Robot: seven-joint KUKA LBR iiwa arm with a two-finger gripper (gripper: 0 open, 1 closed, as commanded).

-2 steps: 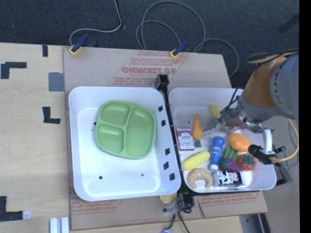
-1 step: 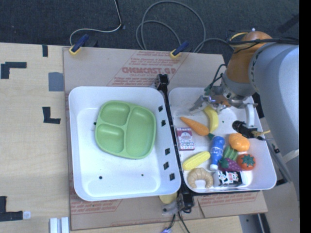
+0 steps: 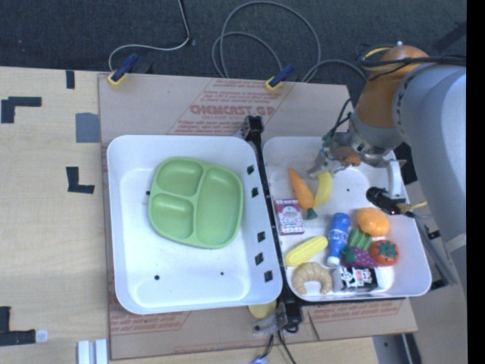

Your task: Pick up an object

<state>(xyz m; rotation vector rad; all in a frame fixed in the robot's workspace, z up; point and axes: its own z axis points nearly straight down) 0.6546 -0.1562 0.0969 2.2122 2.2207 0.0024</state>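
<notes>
Banana (image 3: 323,189) lies in your right bin (image 3: 413,283), touching the carrot (image 3: 301,189), with the gripper (image 3: 333,162) just above its upper end. You cannot tell how the tool is set or whether it has hold of anything. Left bin (image 3: 129,279) holds the green divided plate (image 3: 196,202).

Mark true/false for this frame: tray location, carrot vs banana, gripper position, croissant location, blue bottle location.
1. The green sectioned plastic tray lies in the left white bin. True.
2. The orange toy carrot lies beside the yellow toy banana. True.
3. The two-finger gripper hovers over the left bin. False: it is over the right white bin, near its far edge.
4. The tan toy croissant sits on the green tray. False: it is in the right bin, near its front.
5. The blue plastic bottle is in the right bin. True.
</notes>
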